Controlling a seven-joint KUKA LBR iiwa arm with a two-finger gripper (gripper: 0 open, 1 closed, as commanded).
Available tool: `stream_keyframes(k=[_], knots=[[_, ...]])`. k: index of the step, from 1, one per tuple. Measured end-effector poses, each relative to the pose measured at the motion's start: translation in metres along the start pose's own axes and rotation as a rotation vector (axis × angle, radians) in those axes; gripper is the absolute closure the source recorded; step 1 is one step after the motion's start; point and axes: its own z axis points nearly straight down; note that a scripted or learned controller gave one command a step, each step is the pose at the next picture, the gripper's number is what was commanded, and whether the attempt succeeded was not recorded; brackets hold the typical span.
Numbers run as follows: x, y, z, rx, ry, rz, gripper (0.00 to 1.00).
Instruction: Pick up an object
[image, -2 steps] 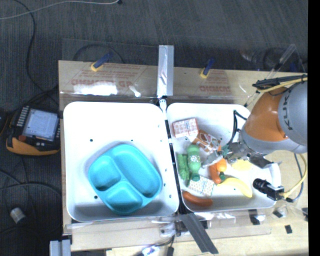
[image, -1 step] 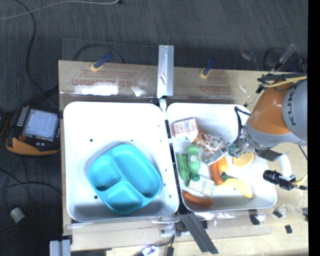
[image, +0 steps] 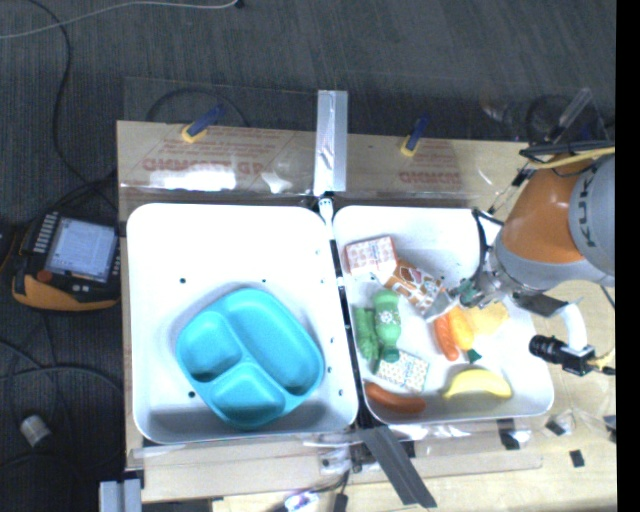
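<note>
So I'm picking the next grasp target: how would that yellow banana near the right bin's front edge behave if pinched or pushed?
The banana looks like smooth moulded plastic, so probably stiff, light and a bit slippery. Its curved shape may pivot or slide toward the right bin wall if pushed.

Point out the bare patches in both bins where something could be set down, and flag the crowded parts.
Left bin: bare floor along its far wall and left side, around the blue divided plate. Right bin: a bare strip at the far wall, behind the snack packets. Crowded: its middle and near half, with the green toy, carrot, banana and the gripper.
</note>
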Motion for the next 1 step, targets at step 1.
stream_keyframes(k=[1], knots=[[0.0511,0.0039,-0.1309,0.015,0.003,0.119,1.00]])
